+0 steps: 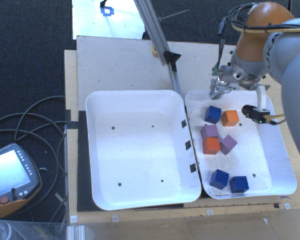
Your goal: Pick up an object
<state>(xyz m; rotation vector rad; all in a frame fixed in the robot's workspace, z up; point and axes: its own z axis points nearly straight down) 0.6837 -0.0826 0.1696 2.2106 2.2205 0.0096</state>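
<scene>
Gripper (219,90) poised over the right bin's (280,176) far left corner, near a blue cube (213,114); finger state impossible to tell. Also in that bin: 2 orange cubes (230,117), 2 purple, 2 more blue. Left bin (97,134) alongside.

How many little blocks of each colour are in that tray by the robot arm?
Blue blocks: 3
Orange blocks: 2
Purple blocks: 2
Total: 7, all in the right bin.
</scene>
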